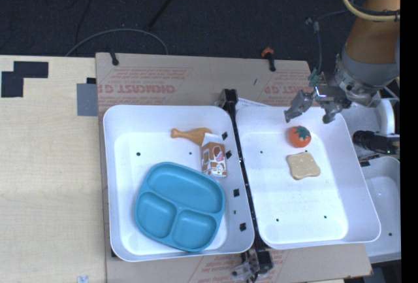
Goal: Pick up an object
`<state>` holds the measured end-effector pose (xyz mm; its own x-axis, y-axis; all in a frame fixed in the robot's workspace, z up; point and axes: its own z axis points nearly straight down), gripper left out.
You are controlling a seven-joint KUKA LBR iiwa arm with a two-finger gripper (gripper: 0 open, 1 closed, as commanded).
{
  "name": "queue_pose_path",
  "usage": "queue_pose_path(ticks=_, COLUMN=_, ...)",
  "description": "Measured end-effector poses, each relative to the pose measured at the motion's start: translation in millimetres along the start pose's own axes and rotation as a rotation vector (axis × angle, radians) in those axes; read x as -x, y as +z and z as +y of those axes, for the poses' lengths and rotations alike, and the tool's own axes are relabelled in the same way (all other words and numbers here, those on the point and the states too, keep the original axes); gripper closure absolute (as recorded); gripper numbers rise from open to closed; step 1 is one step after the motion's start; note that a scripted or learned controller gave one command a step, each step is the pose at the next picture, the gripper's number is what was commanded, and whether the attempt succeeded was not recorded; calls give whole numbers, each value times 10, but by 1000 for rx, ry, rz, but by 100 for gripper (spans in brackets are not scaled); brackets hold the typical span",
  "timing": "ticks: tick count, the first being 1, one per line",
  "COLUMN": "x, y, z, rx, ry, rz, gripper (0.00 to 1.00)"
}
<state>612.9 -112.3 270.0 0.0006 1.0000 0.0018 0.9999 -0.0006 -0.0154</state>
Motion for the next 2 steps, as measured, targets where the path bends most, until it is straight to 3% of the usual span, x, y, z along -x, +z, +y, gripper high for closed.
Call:
queue_pose_path(ticks=1, x=0, y=-77, z=16, rx=12, ry=-2, rz=-1, gripper=0)
queue_pose_path(ticks=2, x=-43, y=542, z=-13, rx=9, ry=-2, rz=-1, gripper=0)
